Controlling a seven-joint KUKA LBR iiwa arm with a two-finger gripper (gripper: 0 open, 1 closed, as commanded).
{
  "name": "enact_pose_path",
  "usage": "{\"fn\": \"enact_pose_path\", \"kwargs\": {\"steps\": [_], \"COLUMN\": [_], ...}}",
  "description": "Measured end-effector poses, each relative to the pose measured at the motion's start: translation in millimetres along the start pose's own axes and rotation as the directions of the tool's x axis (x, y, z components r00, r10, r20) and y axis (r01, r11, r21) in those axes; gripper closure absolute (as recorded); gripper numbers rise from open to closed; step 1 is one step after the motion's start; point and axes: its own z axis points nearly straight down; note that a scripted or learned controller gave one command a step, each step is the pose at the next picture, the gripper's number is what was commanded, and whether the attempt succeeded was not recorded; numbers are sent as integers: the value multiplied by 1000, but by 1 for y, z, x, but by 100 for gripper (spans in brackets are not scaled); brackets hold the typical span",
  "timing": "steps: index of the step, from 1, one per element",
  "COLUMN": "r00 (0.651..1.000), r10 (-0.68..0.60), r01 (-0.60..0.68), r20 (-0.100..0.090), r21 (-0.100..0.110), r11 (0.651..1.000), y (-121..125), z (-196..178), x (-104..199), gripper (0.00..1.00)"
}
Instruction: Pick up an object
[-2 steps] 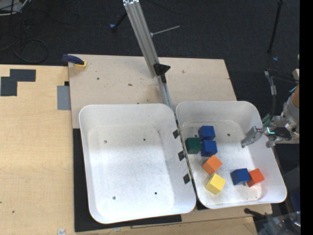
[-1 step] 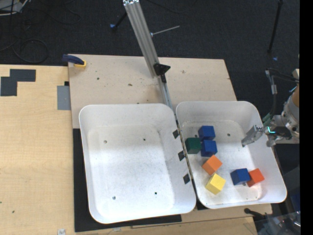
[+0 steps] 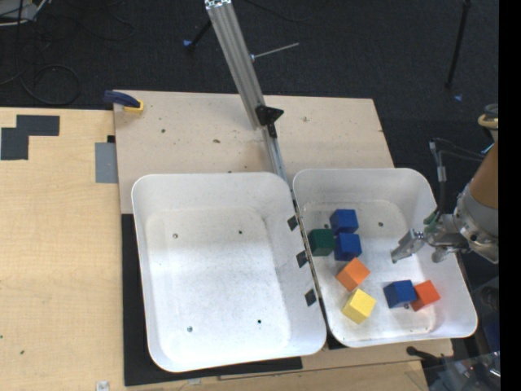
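Note:
The right bin (image 3: 368, 174) holds several small cubes. Two blue cubes (image 3: 345, 220) (image 3: 348, 245) sit beside a green cube (image 3: 321, 241) near the bin's left wall. Below them lie an orange cube (image 3: 352, 274) and a yellow cube (image 3: 359, 305). A third blue cube (image 3: 399, 293) touches a red-orange cube (image 3: 426, 294) at the lower right. My gripper (image 3: 423, 251) hangs over the bin's right side, above that pair, open with nothing between its fingers.
The left bin (image 3: 212, 267) lies beside the right one, with black clips (image 3: 301, 257) along the shared wall. A slanted aluminium bar (image 3: 241, 63) rises behind the bins. A blue and yellow clamp (image 3: 124, 101) sits at the bench's far left corner.

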Motion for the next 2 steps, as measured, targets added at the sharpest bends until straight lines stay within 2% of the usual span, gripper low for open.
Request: {"fn": "enact_pose_path", "kwargs": {"steps": [1,2], "r00": [1000,1000], "r10": [0,1], "r01": [0,-1], "r20": [0,1], "r21": [1,-6], "r11": [1000,1000], "y": [1,1], "z": [63,88], "x": [-4,-4], "gripper": [0,0]}}
